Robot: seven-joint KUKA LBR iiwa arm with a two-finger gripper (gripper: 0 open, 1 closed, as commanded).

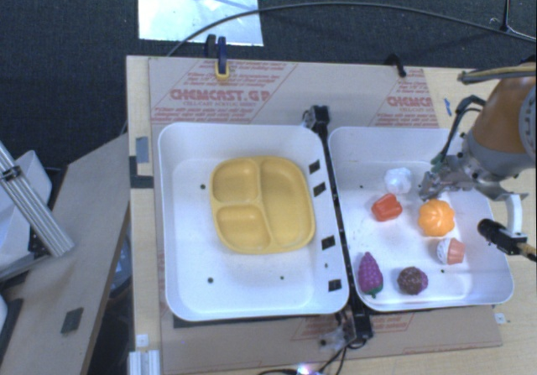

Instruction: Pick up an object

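The right bin [478,285] holds several small toy foods. A white lump [397,179] lies near its back, with a red pepper [386,207] just in front of it. An orange pumpkin [436,218] sits to the right of the pepper. Nearer the front are a small orange and white piece [450,251], a purple grape bunch [370,273] and a dark maroon berry [412,280]. My gripper [430,187] hangs low over the right bin, between the white lump and the pumpkin, just above the pumpkin's back edge. Nothing is seen held in it.
The left bin [189,281] holds a yellow divided plate [260,203] in its middle. A black clip strip [329,214] joins the two bins. The arm's orange band [508,117] and a black bracket [502,236] overhang the right bin's right side.
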